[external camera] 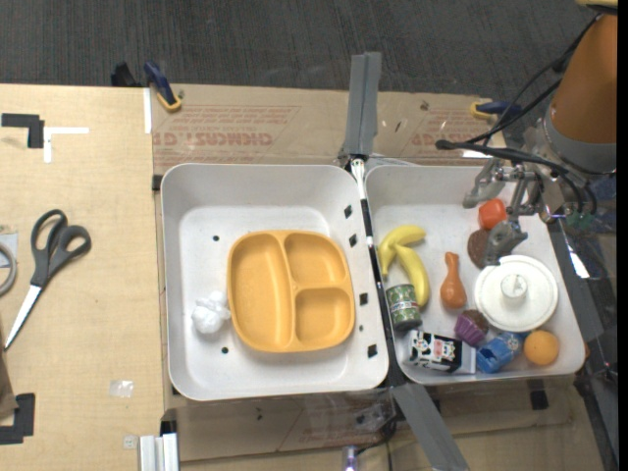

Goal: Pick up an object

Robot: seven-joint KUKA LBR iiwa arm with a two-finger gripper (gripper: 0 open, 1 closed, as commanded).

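Observation:
My gripper (506, 214) hangs over the back of the right bin (432, 196), below the arm's orange band (589, 67). A small red object (492, 212) lies right against its left side, and I cannot tell whether the two touch. Just below sits a brown round object (480, 248). In the same bin are two bananas (407, 256), a tan drumstick toy (451, 283), a white round lid (516, 291), a green can (402, 305), a purple piece (470, 327), a blue piece (497, 352), an orange ball (541, 347) and a black-and-white carton (435, 351).
The left bin (186, 273) holds a yellow divided plate (291, 289) and a white crumpled lump (208, 313). Scissors (44, 258) lie on the wooden bench at the left. Cables (530, 96) trail by the arm at the right.

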